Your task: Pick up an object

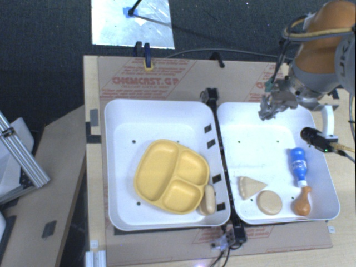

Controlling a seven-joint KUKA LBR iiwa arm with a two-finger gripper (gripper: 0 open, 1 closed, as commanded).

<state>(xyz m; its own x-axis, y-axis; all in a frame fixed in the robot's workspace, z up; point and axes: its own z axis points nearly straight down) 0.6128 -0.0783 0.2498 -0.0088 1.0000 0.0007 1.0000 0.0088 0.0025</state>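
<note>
Hanging over the far edge of the right-hand shallow white bin (233, 127), the grey two-finger gripper (268, 111) points down from the arm's grey wrist, with the orange band (328, 15) above it; whether it is spread or pressed together cannot be told from this slant, and nothing is seen in its grasp. Near that bin's right wall lies a small blue bottle with a white cap and pale label (298, 166), whose writing is too small to read. Just below it rests an orange-brown pear-shaped toy (302, 201). Toward the near-left of the same bin sit a cream wedge-shaped piece (251, 186) and a round tan bun-like piece (270, 202), close together. All 4 lie well apart from the gripper. The left-hand shallow white bin (128, 121) holds a yellow plastic plate with 3 compartments (171, 176), and a pale tan oblong piece (208, 199) touches its near-right edge. Under both bins a brown cardboard sheet (167, 71) bears red print reading "CHEMCAST GP", seen upside down.
</note>
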